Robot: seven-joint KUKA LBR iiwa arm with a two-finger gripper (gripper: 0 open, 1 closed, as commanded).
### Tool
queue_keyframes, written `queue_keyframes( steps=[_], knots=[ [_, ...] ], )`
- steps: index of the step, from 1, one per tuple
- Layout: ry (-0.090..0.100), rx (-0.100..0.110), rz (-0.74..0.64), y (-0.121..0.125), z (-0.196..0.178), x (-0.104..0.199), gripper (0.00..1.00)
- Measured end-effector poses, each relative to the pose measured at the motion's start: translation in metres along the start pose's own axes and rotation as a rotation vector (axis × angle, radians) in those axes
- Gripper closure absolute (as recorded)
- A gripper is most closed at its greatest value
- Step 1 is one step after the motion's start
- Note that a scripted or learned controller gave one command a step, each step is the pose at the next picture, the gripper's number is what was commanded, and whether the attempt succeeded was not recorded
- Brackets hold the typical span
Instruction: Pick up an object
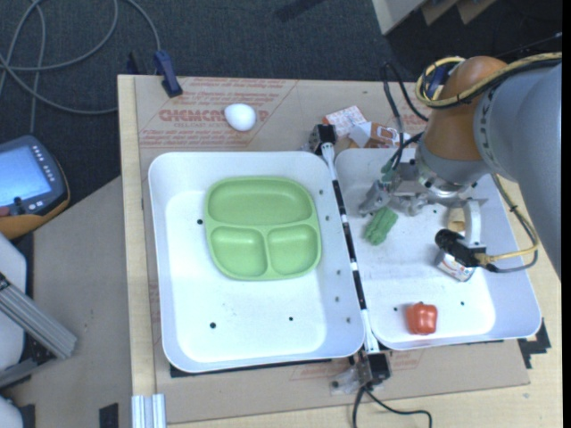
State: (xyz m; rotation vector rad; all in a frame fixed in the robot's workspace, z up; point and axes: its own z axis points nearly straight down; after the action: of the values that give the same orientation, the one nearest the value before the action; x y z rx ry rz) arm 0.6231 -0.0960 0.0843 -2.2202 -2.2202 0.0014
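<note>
Reaching in over the right bin (500, 315), the gripper (393, 199) hangs low near the bin's far left part. A green toy vegetable (380, 226) lies just under and in front of it. It looks like a small pickle or pea pod. From this view the metal parts bunch up, so whether the jaws are wide or narrow is something I cannot tell. Nothing shows between them.

The green toy vegetable lies close to the bin's left wall, a bit tilted. It looks like light plastic, hard and smooth, so it may slip or roll if it is pinched at the tip. I think the best place to grab it is across its middle, on the two long sides.

A red toy pepper (422, 318) sits near the front edge of the same bin, well apart from the green one. It looks round and light too, and could pop out of a squeeze.

The left bin (178, 328), beside the right bin, bears a green tray (263, 226) with three parts. A white egg (239, 116) rests on the bench behind that left bin.
</note>
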Motion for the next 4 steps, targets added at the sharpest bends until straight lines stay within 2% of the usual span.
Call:
queue_keyframes(
  steps=[1,2,3,4],
  knots=[
    [0.000,-0.002,0.000,0.001,-0.010,0.000,1.00],
    [-0.003,-0.004,0.001,-0.037,-0.070,-0.087,1.00],
    [-0.002,-0.004,0.001,-0.037,-0.069,-0.087,0.00],
    [0.000,-0.001,-0.001,-0.061,0.000,-0.024,0.00]
  ],
)
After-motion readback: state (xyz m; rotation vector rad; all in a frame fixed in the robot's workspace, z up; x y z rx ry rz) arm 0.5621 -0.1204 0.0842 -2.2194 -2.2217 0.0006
